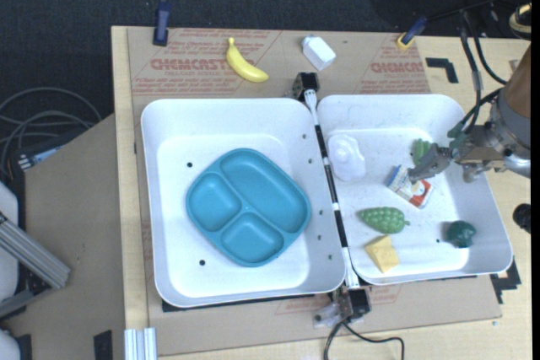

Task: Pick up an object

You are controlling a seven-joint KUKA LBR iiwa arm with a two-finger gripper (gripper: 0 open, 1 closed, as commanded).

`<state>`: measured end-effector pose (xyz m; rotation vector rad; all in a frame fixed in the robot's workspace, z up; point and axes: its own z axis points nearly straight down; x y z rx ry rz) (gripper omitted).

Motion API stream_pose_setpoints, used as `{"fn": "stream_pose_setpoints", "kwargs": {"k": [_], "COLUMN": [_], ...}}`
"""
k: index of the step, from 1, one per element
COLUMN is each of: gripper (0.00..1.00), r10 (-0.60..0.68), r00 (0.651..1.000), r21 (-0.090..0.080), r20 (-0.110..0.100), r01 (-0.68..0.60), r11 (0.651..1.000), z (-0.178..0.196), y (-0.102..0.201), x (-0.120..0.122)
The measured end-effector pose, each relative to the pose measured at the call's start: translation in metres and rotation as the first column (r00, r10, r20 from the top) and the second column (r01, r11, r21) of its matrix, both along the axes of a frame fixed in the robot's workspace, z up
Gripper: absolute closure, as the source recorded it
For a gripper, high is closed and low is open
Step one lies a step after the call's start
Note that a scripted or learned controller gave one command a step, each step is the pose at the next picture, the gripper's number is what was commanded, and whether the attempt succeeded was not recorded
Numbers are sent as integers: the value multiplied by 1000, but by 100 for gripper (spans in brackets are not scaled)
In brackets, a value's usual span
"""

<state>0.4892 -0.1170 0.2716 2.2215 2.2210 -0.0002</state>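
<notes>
While the pincer point(422, 169), its fingers too blurred to tell whether they were open or closed, hung low in the right bin point(485, 219), it hovered just above a red-and-white packet point(419, 194) beside a small blue item point(394, 176).

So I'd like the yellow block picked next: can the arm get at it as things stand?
Probably yes. The yellow block lies uncovered near the front of the right bin, apart from the green fruit beside it, and the tool is over that bin.

Grey arm point(516, 110), black cables along it, dark metal hand point(432, 164)
</notes>
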Motion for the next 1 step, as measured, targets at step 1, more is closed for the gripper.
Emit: {"fn": "stream_pose_setpoints", "kwargs": {"k": [1], "gripper": [0], "r10": [-1], "r00": [1000], "r21": [1], "r20": [-3], "r01": [1], "r11": [1000], "z": [-109], "y": [-1], "x": [35]}}
